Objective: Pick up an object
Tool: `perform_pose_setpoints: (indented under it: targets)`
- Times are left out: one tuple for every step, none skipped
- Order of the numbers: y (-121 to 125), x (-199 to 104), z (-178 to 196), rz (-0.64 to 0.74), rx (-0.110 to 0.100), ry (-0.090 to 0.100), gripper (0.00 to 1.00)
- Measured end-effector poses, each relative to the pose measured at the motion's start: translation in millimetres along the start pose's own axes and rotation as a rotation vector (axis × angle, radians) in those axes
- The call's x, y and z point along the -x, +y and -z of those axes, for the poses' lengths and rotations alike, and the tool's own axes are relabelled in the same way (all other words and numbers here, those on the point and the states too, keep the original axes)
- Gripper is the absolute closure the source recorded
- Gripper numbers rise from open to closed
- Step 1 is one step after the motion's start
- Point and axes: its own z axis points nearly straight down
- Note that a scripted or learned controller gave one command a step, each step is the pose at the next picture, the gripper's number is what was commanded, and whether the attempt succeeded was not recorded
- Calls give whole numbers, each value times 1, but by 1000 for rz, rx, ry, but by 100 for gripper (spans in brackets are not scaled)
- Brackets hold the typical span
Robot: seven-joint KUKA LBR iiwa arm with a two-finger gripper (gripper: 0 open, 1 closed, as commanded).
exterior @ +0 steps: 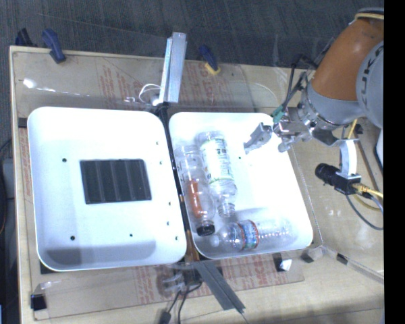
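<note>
Bottles are what's up for grabs here, and they're all sitting in the right bin (298, 181), piled toward its 9 and 6 o'clock sides. Starting at the business end: the gripper (262, 136) is hanging over the bin's 1 o'clock corner with nothing between its fingers, and honestly I can't tell from this angle how wide the jaws are standing, it's too small and blurry. Closest to it, down toward 7 o'clock from the tip, the clear bottle with the white label (217, 159) is lying lengthwise. Just beside that at its 8 o'clock an orange-tinted bottle (194, 194) is lying along the bin wall, and at the bin's 6 o'clock a small bottle with a red band (246, 233) is lying crosswise. If I were calling it, I'd be going for the labelled one: it's lying on top and nearest, so coming straight down over its middle with the fingers across the narrow width seems safest. Round plastic is probably going to roll, so centring matters. Further out, the left bin (54, 133) is holding just a dark ribbed panel (115, 180).
</note>
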Motion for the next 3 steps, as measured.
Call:
perform_pose_setpoints:
  targets:
    - [15,-67,-99,53,0,-1,0]
    - [18,-31,-147,55,31,-29,0]
    - [-12,-3,-160,178,2,1,0]
